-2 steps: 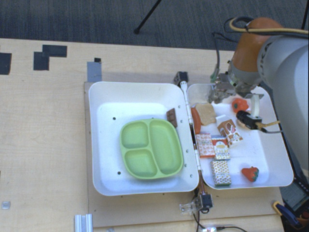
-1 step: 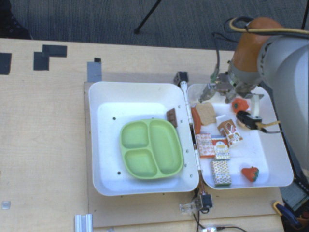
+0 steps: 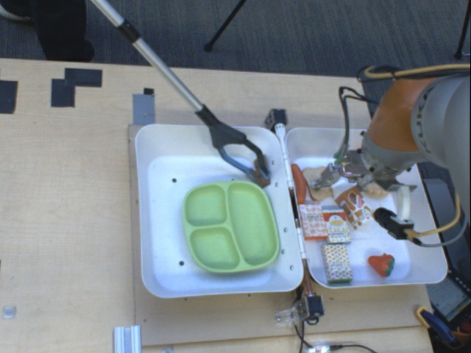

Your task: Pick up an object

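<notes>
The right bin (image 3: pixel 434 271) holds a red strawberry (image 3: pixel 381 265), a hot dog (image 3: pixel 298 184) along its left wall, and small printed cartons (image 3: pixel 337 262). A green divided plate (image 3: pixel 230 226) lies flat in the left bin (image 3: pixel 158 197).

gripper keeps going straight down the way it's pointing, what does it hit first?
Probably the tan toy food lying under the gripper in the right bin, near the hot dog. Depth is unclear from this slanted view.

can't read any text here tbh, the little printed boxes (image 3: pixel 329 230) in the right bin (image 3: pixel 430 271) are too blurry.
</notes>
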You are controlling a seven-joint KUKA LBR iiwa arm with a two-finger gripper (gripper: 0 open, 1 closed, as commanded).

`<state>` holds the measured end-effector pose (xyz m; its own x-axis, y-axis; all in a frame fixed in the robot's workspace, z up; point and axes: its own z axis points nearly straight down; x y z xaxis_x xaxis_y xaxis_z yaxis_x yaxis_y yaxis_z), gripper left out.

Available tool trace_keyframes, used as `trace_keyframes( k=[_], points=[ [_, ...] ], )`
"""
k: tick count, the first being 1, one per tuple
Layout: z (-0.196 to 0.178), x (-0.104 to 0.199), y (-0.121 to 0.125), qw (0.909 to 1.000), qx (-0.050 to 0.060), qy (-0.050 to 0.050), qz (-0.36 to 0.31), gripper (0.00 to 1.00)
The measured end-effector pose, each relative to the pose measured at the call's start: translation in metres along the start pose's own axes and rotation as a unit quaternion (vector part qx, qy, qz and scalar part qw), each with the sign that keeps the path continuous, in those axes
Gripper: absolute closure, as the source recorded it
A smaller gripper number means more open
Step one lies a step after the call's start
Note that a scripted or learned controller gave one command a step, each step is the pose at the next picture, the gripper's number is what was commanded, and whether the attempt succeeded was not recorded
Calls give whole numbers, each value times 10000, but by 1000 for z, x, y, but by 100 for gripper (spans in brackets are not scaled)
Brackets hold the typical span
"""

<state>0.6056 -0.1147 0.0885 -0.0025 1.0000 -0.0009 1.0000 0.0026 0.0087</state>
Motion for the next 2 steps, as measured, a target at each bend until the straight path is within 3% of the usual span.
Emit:
trace_keyframes(
  k=[1, 2],
  points=[
    [-1, 7, -62, 10000, -29, -6, 9, 0],
    [-12, 9, -60, 10000, -48, 5, -3, 100]
  ],
)
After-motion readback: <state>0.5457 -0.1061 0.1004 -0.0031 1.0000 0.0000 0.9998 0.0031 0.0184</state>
